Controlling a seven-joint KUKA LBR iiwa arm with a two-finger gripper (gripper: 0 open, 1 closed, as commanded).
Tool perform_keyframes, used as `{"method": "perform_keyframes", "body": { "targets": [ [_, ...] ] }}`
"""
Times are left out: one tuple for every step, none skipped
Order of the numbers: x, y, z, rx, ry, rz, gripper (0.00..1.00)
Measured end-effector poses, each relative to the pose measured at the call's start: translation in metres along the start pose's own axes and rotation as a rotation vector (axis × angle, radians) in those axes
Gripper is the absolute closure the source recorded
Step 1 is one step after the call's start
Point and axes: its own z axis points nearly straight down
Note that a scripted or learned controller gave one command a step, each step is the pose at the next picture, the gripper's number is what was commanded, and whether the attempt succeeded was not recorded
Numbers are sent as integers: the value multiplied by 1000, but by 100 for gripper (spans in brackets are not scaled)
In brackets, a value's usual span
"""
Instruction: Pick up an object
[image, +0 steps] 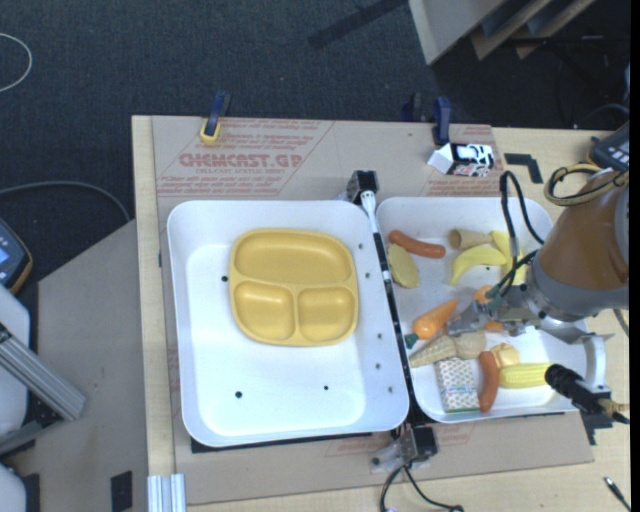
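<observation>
Glossy white bins (190, 330) hold a moulded three-compartment yellow tray (294, 285).

Yellow divided tray (293, 285) sits in the left bin (200, 380); right bin (425, 212) is full of toy food, banana (474, 261), carrot (435, 320), hot dog (416, 245); hand (470, 322) down among them.

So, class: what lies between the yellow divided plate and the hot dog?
In the camera view, the bins' adjoining rims lie between the yellow divided plate and the hot dog.

light: bright, even overhead | shadows: soft, faint | glare: mild on white bins (190, 300) | focus: slightly soft
</observation>
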Motion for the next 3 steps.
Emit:
{"method": "perform_keyframes", "body": {
  "targets": [
    [-1,4,-16,-14,-5,0,100],
    [-3,-1,-77,-4,-8,-2,100],
    [-3,0,-130,-6,-8,-3,100]
  ]
}}
